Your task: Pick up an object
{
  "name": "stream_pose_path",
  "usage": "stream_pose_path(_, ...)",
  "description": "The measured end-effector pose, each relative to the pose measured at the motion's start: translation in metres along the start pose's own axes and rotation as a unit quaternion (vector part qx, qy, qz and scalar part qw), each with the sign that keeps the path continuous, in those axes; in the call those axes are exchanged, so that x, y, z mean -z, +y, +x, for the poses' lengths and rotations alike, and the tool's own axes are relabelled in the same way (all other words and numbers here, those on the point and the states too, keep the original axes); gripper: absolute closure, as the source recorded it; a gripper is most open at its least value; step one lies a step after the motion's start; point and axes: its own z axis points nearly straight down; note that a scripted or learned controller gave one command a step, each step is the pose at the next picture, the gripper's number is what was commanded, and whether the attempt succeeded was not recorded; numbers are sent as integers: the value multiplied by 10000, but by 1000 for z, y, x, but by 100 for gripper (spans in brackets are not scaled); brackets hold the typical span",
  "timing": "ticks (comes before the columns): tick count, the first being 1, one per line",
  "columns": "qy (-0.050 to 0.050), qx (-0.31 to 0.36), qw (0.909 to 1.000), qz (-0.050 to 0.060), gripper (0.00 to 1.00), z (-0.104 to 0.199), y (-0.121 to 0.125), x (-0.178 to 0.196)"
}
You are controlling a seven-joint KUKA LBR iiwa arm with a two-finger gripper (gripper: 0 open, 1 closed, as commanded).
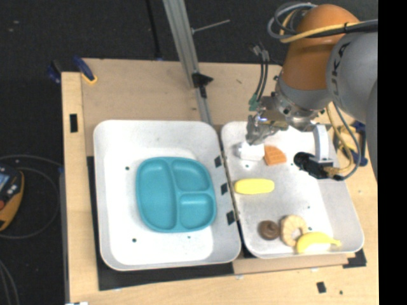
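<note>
The hand [257, 132] hangs low over the far left corner of the right bin [334, 202], close to the wall where the two bins meet. I cannot tell if the hand is apart or together, because the big grey and orange arm above it blocks the tips. Nothing can be seen held in it. The closest thing to pick up is an orange piece [275, 155], lying on the bin floor just beside the hand, on its right and a little nearer to us. Right under the hand there is a small pale shape [244, 150], but it is white on white and hard to make out. A yellow block [254, 186] lies flat near the middle of the same bin, nearer to us than the hand. Well apart from the hand, at the near edge, sit a brown ring [268, 229], a tan round thing [292, 227] touching it, and a yellow curved thing [316, 242] that covers part of the tan one. The left bin [111, 151] holds a blue-green plate [175, 192] with three parts. Both bins rest on the brown bench [137, 88]
</note>
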Motion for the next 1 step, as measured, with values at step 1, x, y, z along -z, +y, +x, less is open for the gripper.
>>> stream_pose_path(1, 2, 1, 10000, 5, 100, 52, -11, 8)
